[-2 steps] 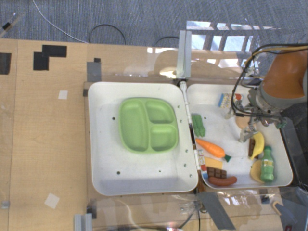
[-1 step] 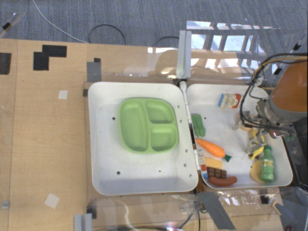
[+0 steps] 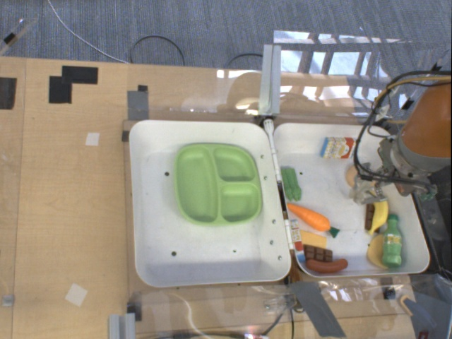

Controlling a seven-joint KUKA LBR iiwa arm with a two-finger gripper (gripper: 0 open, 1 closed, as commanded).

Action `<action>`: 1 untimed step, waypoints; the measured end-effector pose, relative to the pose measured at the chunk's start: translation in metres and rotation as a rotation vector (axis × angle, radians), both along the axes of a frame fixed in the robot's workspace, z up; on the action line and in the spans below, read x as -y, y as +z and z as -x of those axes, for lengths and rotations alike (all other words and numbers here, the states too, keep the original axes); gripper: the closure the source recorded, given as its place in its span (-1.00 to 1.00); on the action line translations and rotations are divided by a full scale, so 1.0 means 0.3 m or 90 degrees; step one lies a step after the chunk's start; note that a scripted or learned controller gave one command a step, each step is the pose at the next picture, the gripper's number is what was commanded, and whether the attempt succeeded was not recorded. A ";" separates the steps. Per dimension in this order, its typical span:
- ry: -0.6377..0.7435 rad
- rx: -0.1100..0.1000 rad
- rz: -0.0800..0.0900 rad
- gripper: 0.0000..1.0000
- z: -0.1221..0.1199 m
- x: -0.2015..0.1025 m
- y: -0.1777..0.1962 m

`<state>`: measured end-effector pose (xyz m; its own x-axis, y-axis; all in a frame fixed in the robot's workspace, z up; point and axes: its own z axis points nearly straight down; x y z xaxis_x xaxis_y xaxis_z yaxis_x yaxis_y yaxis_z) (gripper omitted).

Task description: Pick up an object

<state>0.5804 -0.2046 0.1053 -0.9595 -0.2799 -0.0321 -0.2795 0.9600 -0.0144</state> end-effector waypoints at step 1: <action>0.032 -0.011 -0.001 1.00 -0.146 -0.088 0.192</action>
<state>0.6242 -0.1783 0.1627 -0.9447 -0.3274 -0.0161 -0.3274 0.9449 -0.0071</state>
